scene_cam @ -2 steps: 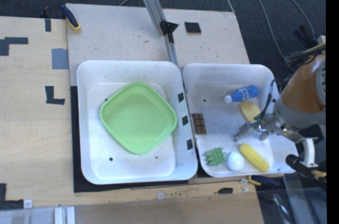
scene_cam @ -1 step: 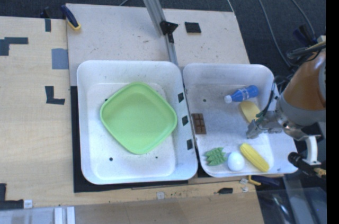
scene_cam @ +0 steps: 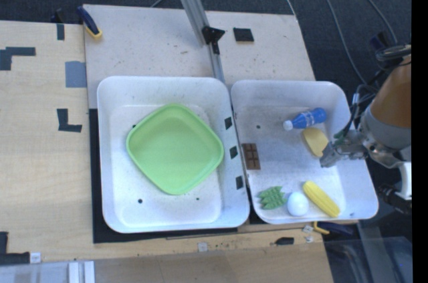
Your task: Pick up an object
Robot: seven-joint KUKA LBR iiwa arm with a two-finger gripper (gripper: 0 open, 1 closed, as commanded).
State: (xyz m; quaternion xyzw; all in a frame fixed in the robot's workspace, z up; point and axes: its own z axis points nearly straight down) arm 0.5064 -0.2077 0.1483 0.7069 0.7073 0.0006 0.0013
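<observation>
We cannot tell how the jaws stand: the gripper is small and dark in the camera view, and its tips blur together. It hangs low over the right bin, near that bin's right wall, just beside the yellow block, and nothing visibly sits between its tips. The arm reaches in from the right, its orange band above the wrist and the wrist angled down and leftward into the bin. Around the gripper we see 6 things in the right bin: the yellow block, a blue bottle lying above it, a corn cob, a white ball, a green leafy toy and a brown chocolate bar. The left bin holds 1 green plate.
</observation>
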